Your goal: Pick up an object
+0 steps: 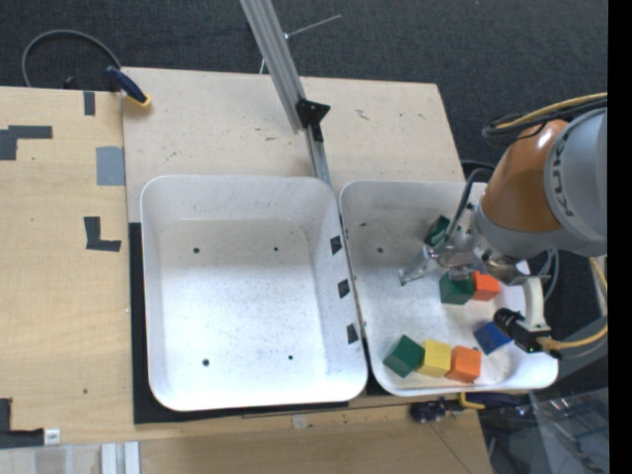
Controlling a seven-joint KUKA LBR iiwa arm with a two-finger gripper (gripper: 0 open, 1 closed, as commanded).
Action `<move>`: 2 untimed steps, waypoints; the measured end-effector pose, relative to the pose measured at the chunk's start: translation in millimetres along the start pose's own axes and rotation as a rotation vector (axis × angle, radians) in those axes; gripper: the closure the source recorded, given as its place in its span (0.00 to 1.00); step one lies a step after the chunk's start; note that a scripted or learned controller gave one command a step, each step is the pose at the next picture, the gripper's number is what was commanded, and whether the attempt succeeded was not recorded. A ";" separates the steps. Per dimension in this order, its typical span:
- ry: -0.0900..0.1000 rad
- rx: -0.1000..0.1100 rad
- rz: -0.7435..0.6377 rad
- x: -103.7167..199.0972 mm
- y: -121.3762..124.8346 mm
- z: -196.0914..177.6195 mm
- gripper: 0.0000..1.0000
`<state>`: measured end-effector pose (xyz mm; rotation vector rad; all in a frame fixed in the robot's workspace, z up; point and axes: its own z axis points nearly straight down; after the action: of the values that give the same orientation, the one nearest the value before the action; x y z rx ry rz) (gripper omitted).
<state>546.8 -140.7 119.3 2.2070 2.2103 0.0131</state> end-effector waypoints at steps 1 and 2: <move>0.001 0.001 -0.001 1.1 0.0 -7.5 1.00; 0.006 0.015 -0.001 11.0 -1.4 -59.5 1.00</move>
<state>544.3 -129.3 178.7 2.2169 2.2223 0.0031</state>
